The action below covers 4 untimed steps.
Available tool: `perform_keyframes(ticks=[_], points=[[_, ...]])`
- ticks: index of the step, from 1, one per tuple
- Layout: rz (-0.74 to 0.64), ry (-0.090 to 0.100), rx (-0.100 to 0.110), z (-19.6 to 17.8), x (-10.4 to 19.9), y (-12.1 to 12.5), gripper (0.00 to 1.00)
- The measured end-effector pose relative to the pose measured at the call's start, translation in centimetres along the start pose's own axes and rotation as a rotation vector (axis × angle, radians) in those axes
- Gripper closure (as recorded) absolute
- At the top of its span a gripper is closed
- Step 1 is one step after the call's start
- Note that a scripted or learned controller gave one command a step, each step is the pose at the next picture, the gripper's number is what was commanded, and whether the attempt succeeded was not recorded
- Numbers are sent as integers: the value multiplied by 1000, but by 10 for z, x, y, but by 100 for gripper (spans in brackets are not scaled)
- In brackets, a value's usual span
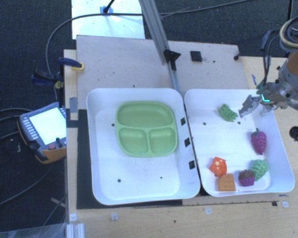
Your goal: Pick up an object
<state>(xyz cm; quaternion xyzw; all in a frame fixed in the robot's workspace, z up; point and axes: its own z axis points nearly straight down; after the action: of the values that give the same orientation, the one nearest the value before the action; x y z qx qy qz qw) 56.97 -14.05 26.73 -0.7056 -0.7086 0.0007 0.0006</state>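
You can read no text, label, brand or number here; the lit screen of the handheld pendant (43, 125) is a blur.

You've got the divided plate (147, 128) in the left bin (102, 182); right of it, toys fill the right bin (283, 180).

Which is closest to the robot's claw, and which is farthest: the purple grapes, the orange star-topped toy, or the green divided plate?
Measured from the gripper in the camera view:
1. Purple grapes, right bin, just below the gripper.
2. Orange star-topped toy, right bin, lower left part.
3. Green divided plate, in the left bin, across the divide.
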Motion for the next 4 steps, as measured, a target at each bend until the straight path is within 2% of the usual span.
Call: perform_keyframes(ticks=[1,4], points=[[0,-1,-4,-2,0,1,0],[3,0,-1,141,-14,6,0]])
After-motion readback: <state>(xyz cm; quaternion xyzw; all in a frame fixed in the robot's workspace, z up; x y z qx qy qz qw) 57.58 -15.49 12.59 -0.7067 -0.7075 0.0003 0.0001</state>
